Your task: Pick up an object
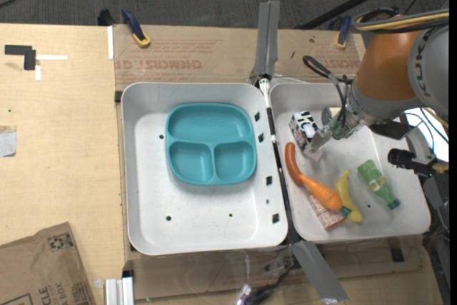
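My gripper point(315, 143) hangs low over the upper left part of the right bin point(400, 225), reaching in from the right. Just below it lies a red sausage-shaped thing point(290, 159), and I cannot see contact with it. An orange carrot point(323, 191) lies lower, next to a yellow banana point(345, 192). A green bottle point(377, 183) lies toward the bin's right side. A flat red and white packet point(327, 216) sits partly under the carrot. Nothing shows held in the gripper.
The left bin point(143, 211) holds a teal divided plate point(211, 143) in its upper middle. A grey metal divider point(268, 46) runs between the two bins. Cardboard covers the bench to the left, and a blue clamp point(136, 28) sits behind the left bin.
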`<move>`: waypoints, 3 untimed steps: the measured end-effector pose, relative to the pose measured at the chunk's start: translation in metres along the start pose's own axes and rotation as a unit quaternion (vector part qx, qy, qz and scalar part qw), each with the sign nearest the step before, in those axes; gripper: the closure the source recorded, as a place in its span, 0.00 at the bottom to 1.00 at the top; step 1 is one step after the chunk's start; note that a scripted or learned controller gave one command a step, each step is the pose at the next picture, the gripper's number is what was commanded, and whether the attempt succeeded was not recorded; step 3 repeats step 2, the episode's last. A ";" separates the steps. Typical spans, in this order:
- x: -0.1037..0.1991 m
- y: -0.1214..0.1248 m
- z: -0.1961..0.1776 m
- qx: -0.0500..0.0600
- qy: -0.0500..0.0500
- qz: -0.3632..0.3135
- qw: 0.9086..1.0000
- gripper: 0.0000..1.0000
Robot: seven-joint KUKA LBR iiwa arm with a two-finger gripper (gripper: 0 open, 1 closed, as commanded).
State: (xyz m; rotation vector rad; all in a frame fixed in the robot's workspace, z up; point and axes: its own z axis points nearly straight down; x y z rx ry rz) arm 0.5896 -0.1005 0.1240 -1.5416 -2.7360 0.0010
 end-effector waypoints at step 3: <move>0.006 0.033 -0.092 0.000 -0.001 -0.009 1.000 1.00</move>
